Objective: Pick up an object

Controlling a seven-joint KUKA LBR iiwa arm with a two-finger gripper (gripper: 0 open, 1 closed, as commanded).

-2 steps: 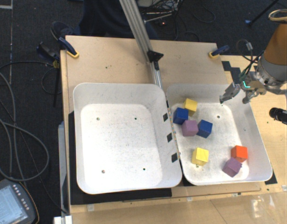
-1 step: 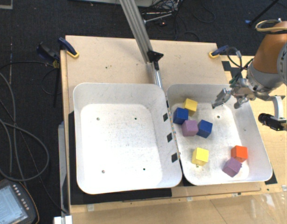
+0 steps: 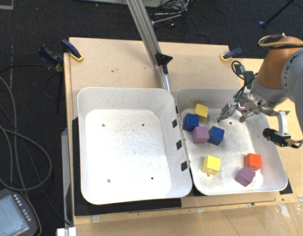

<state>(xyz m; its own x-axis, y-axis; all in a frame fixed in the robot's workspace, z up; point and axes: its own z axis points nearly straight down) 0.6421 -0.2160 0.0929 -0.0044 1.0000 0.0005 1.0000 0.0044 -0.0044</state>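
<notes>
The pincer (image 3: 230,113) hangs with fingers spread wide and nothing between them, over the right bin (image 3: 274,154) toward the desk's far right corner. Just beside it sits the blue cube (image 3: 216,135), touching a purple cube (image 3: 200,134); descending there risks pinching both or nudging them apart.

Robot lab, clamped bench (image 3: 117,63), floor cables (image 3: 23,132)

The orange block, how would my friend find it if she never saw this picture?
Look in the right-hand white bin, the one that holds the coloured cubes. Go to its near right corner, where a small orange foam cube sits just above a purple cube. It is the one orange block; the others are yellow, blue or purple.
</notes>
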